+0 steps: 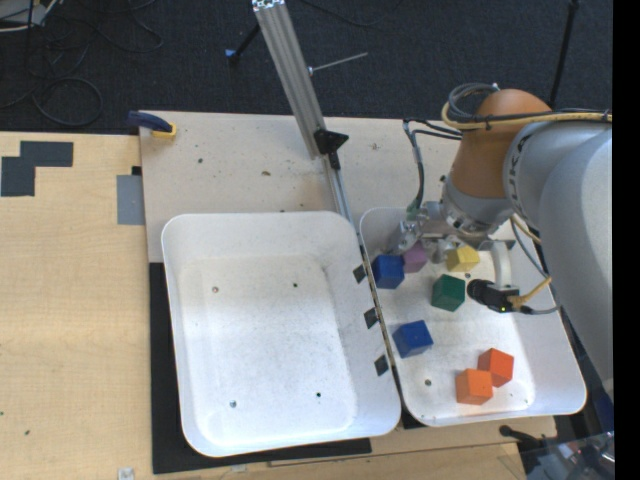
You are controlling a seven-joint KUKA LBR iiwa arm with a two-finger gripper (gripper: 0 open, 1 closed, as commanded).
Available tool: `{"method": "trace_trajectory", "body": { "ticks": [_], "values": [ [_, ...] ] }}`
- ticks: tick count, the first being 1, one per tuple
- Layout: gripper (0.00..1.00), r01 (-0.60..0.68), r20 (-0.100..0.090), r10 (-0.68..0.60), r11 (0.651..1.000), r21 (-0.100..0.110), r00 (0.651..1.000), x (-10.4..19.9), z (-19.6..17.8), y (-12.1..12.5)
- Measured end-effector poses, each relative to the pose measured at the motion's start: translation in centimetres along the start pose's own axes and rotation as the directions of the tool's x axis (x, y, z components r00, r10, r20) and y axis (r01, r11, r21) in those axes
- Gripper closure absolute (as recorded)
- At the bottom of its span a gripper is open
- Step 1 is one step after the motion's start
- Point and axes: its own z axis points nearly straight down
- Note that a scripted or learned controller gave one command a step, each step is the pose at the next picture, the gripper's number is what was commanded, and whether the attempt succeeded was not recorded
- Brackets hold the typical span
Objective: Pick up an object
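The right bin [560, 393] holds several small blocks. At its far end, a blue cube [388, 271], a purple block [414, 260] and a yellow block [463, 259] lie close together. A green cube [449, 293] sits just in front of them. A second blue cube [412, 337] lies near the bin's left wall. Two orange blocks [497, 365] [474, 386] sit at the front right. My gripper [432, 236] hangs low over the far end of this bin, just above and between the purple and yellow blocks. The wrist hides its tips.
The left bin [200, 368] lies beside the right one, with black clips [370, 317] along the shared wall. A slanted aluminium post [298, 78] rises behind the bins. A blue clamp [150, 122] sits at the bench's far left corner. The arm's grey body [575, 218] overhangs the right bin's right side.
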Motion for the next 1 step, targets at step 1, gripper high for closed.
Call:
{"method": "trace_trajectory", "body": {
  "ticks": [1],
  "values": [
    [1.00,-0.001,-0.001,0.001,1.000,0.002,1.000,-0.05,-0.94,-0.05]
  ]
}}
